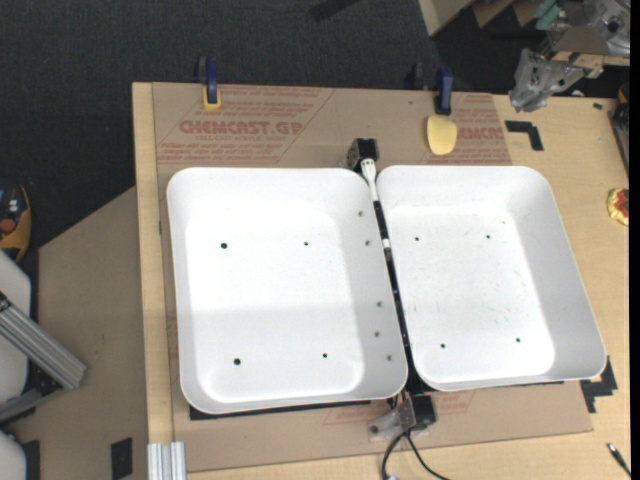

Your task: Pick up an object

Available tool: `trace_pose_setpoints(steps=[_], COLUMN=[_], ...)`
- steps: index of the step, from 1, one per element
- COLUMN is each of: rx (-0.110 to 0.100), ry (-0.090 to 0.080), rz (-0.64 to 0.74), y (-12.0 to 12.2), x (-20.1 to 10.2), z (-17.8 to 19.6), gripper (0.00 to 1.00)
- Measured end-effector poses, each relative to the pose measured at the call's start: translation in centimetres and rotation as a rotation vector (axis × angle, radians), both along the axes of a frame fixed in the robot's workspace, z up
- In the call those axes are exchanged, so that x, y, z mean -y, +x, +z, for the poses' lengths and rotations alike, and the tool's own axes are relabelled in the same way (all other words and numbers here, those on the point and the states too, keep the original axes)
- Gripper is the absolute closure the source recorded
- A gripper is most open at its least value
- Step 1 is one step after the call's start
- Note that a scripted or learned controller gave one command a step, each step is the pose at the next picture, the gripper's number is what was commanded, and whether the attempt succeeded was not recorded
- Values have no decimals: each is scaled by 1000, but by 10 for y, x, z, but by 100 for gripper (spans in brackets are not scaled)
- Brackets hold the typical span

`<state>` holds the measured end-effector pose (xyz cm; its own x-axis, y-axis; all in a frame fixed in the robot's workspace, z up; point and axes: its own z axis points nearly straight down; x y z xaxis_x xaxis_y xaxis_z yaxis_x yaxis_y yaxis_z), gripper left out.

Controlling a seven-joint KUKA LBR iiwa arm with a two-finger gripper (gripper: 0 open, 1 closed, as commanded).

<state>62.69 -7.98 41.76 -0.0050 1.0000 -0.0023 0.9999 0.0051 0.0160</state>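
Nearest us, left white bin (190, 298) touches right bin (570, 298); gripper (530, 93) top right, jaw state unclear.

You are looking at an evenly lit, fairly sharp view. The left bin (280, 283) is showing a brighter band across its lower half, and the dark floor (150, 18) is staying dim. Both white bins are glaring slightly, and the corners are softening.

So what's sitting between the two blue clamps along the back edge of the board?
Between the left blue clamp and right blue clamp, the camera view shows just brown board with red printed lettering.
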Motion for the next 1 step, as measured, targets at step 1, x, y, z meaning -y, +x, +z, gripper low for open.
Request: trace_pose_setpoints(steps=[1], rx=[-19], ry=[3], rz=[-1], y=[22], x=[-58], z=[-69], gripper=[100])
